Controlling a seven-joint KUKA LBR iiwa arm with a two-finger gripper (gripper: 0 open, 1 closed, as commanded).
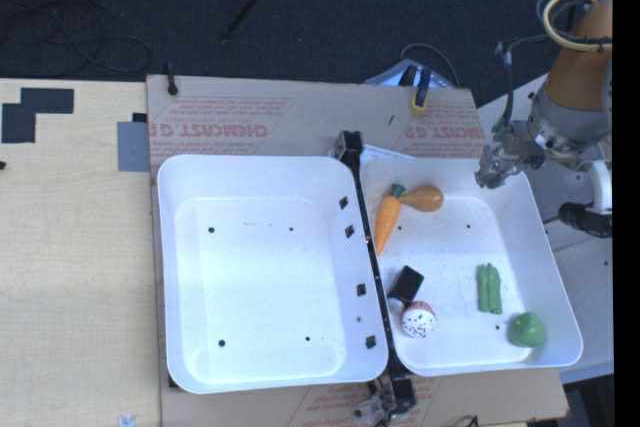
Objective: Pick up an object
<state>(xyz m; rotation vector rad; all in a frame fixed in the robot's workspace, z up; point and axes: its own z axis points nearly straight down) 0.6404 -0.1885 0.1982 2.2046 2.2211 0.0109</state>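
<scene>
A: A pale wooden table (70,245) is seen under a sheet of brown cardboard (300,120), with two shallow white plastic bins side by side; dark floor and cables lie beyond the far edge.

B: The right-hand bin (520,225) carries the things. An orange plastic carrot (386,220) lies near its far left corner, touching a rounded orange-brown piece (423,198). A green ridged stick (488,289) and a green ball (526,329) sit toward the near right corner.

A: And the gripper (492,173)?

B: It is poised over the bin's far right rim, nothing seen in it; whether it is spread cannot be told.

A: The carrot would best be taken across its narrow width, descent kept clear of the neighbouring piece.
</scene>
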